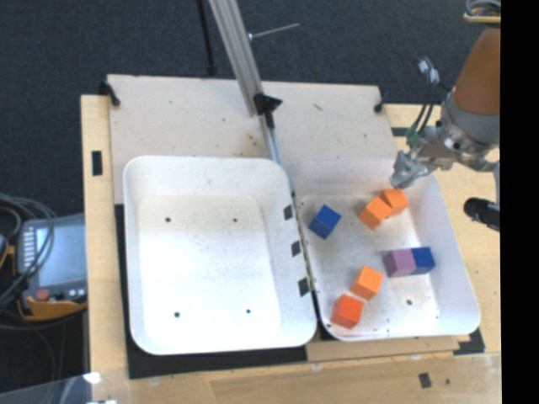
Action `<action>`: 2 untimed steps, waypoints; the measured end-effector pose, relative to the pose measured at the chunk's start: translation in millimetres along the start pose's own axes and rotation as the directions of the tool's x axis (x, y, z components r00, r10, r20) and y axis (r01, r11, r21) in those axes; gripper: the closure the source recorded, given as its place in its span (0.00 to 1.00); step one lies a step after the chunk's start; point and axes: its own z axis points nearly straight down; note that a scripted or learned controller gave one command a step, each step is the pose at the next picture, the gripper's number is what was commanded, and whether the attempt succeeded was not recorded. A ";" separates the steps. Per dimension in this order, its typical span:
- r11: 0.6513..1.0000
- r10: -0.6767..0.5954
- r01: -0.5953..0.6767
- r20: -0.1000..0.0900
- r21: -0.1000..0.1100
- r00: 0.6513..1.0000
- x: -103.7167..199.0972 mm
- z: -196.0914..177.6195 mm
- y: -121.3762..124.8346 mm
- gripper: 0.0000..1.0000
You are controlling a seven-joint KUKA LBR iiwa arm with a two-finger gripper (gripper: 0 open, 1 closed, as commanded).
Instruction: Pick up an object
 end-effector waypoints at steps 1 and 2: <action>1.000 0.001 -0.001 0.000 0.004 1.000 45.4 11.5 9.8 1.00; 1.000 -0.001 0.001 -0.001 0.002 1.000 99.8 2.5 19.7 1.00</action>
